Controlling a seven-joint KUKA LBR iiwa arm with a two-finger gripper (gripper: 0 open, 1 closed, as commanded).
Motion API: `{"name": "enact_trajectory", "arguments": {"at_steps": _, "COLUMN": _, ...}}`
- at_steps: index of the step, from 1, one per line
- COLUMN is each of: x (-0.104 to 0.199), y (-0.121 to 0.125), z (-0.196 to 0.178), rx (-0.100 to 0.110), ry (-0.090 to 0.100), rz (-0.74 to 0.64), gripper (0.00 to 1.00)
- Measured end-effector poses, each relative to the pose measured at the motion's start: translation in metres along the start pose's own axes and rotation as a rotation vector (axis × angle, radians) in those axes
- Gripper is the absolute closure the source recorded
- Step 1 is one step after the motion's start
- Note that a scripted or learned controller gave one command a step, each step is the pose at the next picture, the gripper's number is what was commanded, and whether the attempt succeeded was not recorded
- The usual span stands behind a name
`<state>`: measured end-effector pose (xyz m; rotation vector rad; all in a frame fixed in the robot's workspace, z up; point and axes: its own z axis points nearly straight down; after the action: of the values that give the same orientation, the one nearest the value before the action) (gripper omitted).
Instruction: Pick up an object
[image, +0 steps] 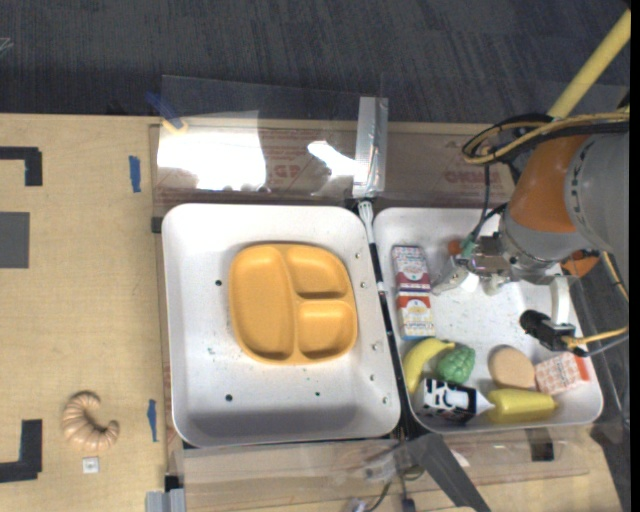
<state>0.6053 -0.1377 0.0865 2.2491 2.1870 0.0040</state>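
Observation:
The right bin (585, 412) holds several objects. A red and white carton (411, 290) lies along its left side. Near the front are a yellow banana (422, 360), a green leafy toy (458, 361), a black and white item (447, 397), a yellow block (518, 404), a tan oval piece (512, 367) and a pink and white packet (560, 373). My gripper (478, 266) hangs low over the back of this bin, just right of the carton and apart from it. Nothing shows between its fingers.
The left bin (190, 300) holds an orange divided plate (292, 302). A toy croissant (90, 421) lies on the bench at the front left, outside the bins. A clear plastic sheet (260, 150) stands behind the left bin.

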Motion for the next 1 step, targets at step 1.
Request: {"name": "enact_trajectory", "arguments": {"at_steps": 1, "x": 0.0277, "y": -0.0554, "z": -0.002, "rx": -0.007, "ry": -0.006, "rz": -0.126, "gripper": 0.0}}
